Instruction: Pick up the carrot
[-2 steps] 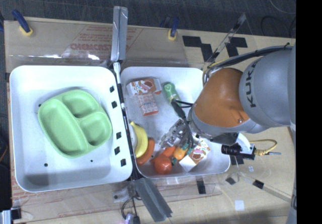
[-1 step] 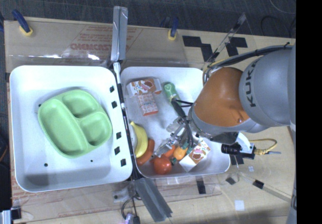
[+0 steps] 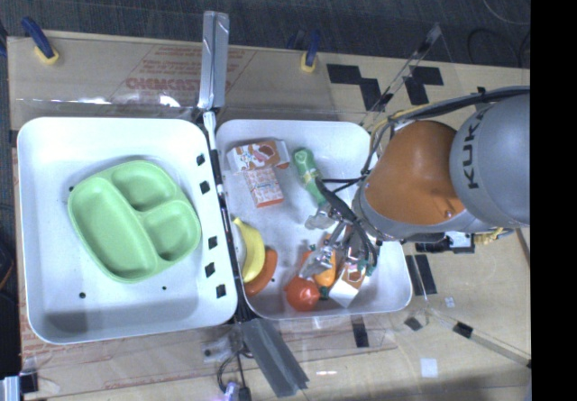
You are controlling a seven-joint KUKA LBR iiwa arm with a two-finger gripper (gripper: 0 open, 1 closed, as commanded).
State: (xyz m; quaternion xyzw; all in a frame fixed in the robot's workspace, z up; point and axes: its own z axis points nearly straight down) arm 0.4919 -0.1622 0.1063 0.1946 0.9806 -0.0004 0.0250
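The pincer (image 3: 335, 255) is down inside the right bin (image 3: 389, 296), toward its five o'clock corner, its metal fingers tangled among cables and small items; whether it is released or clenched cannot be told, and nothing can be made out between the fingers. It sits right over an orange piece (image 3: 326, 277) and a small carton (image 3: 350, 282), apparently touching or just above them. The carrot (image 3: 264, 275) lies at the bin's seven o'clock side, an orange curve tucked under and touching the banana (image 3: 252, 249), near the left wall and apart from the pincer. A tomato (image 3: 303, 295) rests at six o'clock, between the carrot and the carton. At the bin's twelve o'clock a flat packet (image 3: 259, 172) with red print lies on the floor, and just beside it at one o'clock lies a green bottle (image 3: 306, 171), tilted toward the pincer. The arm (image 3: 451, 174), grey with its orange band, comes in from three o'clock over the bin's rim. The left bin (image 3: 54, 300) holds a green tray (image 3: 135, 219) with three compartments, lying near its centre. Both bins sit side by side on the table (image 3: 108, 66).
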